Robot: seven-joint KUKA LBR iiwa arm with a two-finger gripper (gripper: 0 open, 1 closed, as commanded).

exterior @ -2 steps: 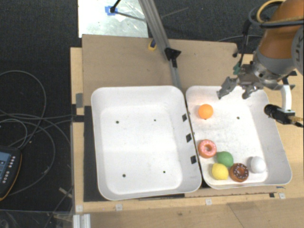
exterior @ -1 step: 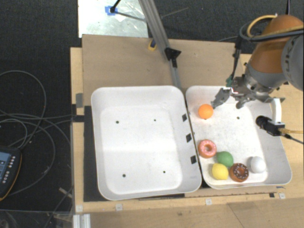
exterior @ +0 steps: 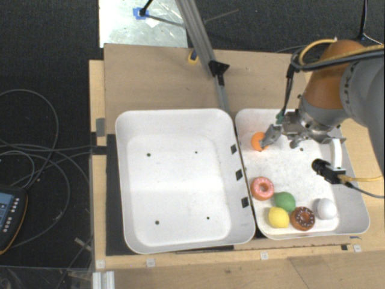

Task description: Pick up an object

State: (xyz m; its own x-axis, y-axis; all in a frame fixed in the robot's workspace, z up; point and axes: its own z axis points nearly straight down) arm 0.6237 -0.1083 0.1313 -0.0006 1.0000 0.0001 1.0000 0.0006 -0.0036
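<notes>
The right white bin [exterior: 355, 218] holds several small toys. An orange ball [exterior: 257, 141] lies near its upper left corner. A pink-iced donut [exterior: 262, 188], a green ball [exterior: 285, 200], a yellow ball [exterior: 278, 217], a chocolate donut [exterior: 302, 218] and a white ball [exterior: 326, 209] cluster along the bin's near side. My gripper [exterior: 283, 138] hangs low over the upper part of this bin, its fingers spread. The left finger [exterior: 270, 135] sits just right of the orange ball, touching it or nearly so. Nothing is between the fingers.
The larger left white bin [exterior: 129, 179] adjoins the right one, joined by black clips [exterior: 239, 174]. A grey slanted pole [exterior: 201, 35] crosses above the bench's far edge. The arm with its yellow cables [exterior: 355, 176] covers the right bin's far right side.
</notes>
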